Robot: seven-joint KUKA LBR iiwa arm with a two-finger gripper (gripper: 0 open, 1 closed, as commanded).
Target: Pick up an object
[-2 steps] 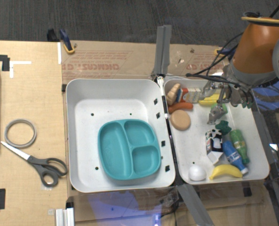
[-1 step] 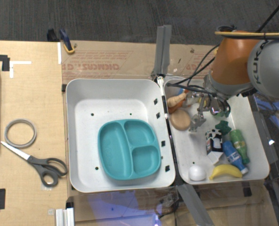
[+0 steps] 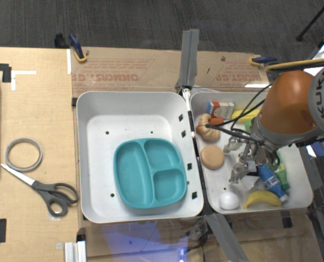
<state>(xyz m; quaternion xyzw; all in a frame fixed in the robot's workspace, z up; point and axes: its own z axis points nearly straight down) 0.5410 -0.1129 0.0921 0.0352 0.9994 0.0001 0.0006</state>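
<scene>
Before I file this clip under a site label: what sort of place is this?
Probably a robot lab's test bench: two white bins on cardboard, toy food like a banana, and scissors with a tape roll.

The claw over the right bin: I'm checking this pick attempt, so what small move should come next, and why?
Probably a short descent straight down. The claw hangs in the right white bin over bare floor, with nothing seen between its fingers. The round tan bread roll lies just to its left, the white egg-shaped ball and yellow plastic banana nearer the front edge.

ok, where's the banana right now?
Front right corner of the right bin: the banana lies right of the white egg, just below the blue bottle.
</scene>
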